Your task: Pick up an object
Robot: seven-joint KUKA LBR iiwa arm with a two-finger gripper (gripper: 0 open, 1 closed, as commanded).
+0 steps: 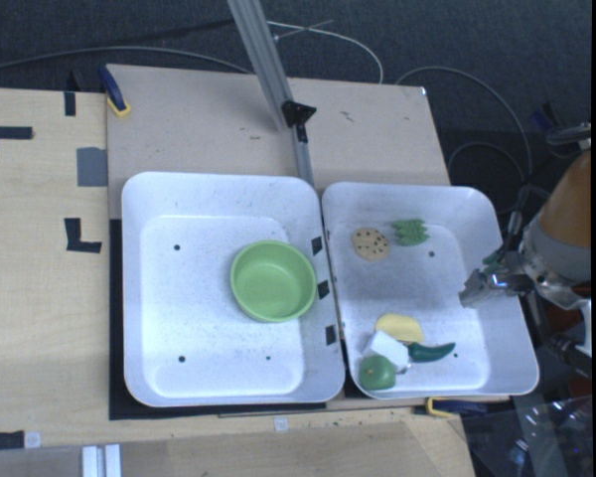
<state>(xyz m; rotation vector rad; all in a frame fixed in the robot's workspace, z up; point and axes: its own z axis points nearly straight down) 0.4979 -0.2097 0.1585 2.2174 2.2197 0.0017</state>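
Observation:
In the right bin (477, 217) lie a brown cookie (371, 243), a small green leafy piece (410, 232), a yellow item (399, 327), a white block (386, 349), a dark green pepper (432, 352) and a green round fruit (377, 372). A green bowl (272, 281) sits in the left bin (159, 207). My gripper (482, 290) hangs over the right bin's right side, clear of all the objects, with nothing seen in it.
The grey arm with its orange band (574, 207) comes in at the right edge. A grey pole (263, 48) slants down to the divide between the bins. Cables lie on the dark floor behind.

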